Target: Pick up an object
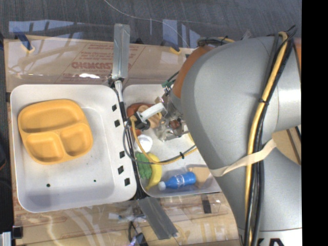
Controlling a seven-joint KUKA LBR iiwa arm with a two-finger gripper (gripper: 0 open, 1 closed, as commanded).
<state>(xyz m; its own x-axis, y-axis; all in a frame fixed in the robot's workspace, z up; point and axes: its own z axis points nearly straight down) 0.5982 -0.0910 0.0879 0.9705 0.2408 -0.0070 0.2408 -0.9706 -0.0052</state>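
Observation:
The grey arm reaches down into the right bin [134,92] and covers most of it. My gripper [165,124] sits low in the bin's upper middle, among a brown object [136,109] and a white round cap-like item [144,143]. I cannot make out its fingertips among the clutter. A blue bottle [179,180] lies along the bin's near edge. A yellow banana-like item [156,171] with a green piece [145,169] beside it lies at the near left corner.
The left bin [102,188] holds a yellow divided tray [55,130] in its upper left. A grey divider strip [121,53] runs between the bins. Cardboard lies beyond the bins.

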